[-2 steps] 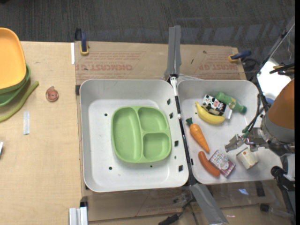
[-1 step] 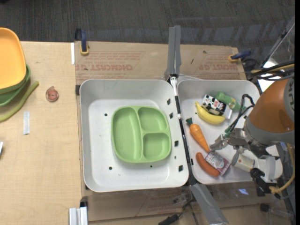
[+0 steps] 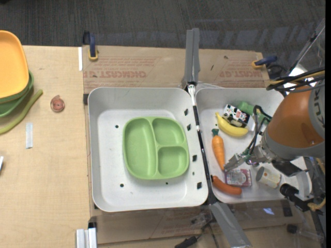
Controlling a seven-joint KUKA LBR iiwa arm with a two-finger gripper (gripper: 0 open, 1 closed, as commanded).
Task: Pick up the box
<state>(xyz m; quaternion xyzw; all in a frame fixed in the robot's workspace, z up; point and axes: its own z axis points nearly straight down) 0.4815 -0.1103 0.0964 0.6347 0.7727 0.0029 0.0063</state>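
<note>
Two white bins sit side by side on the bench. Nearest, along the front edge of the right bin [image 3: 204,98], one orange-red sausage-shaped toy [image 3: 226,186] lies flat, and just behind it, touching or nearly so, one small box [image 3: 238,177] with a pinkish printed face. The claw [image 3: 239,161] hangs directly above the box's far-left corner; one grey finger [image 3: 232,163] shows slanting down toward it, the other cannot be made out, so how far it is spread cannot be told, and nothing is visibly gripped. One pale cylindrical piece [image 3: 269,177] sits just right of the box, under the arm [image 3: 297,125], whose orange band covers the bin's right side. Further back, one carrot [image 3: 218,148] lies lengthwise near the bin's left wall. Beyond it, one banana [image 3: 231,127], and touching its far side one black-and-white patterned item [image 3: 236,114] with one green object [image 3: 246,108] beside it. The left bin [image 3: 98,154] holds one green divided plate [image 3: 155,148] with three compartments, roughly centred. On the bench's left side: one small white strip [image 3: 29,136], one pinkish round item [image 3: 57,104], and at the far-left edge one yellow dish [image 3: 12,65] stacked on green ones. Two clamps pin the cardboard at the far edge.
</note>
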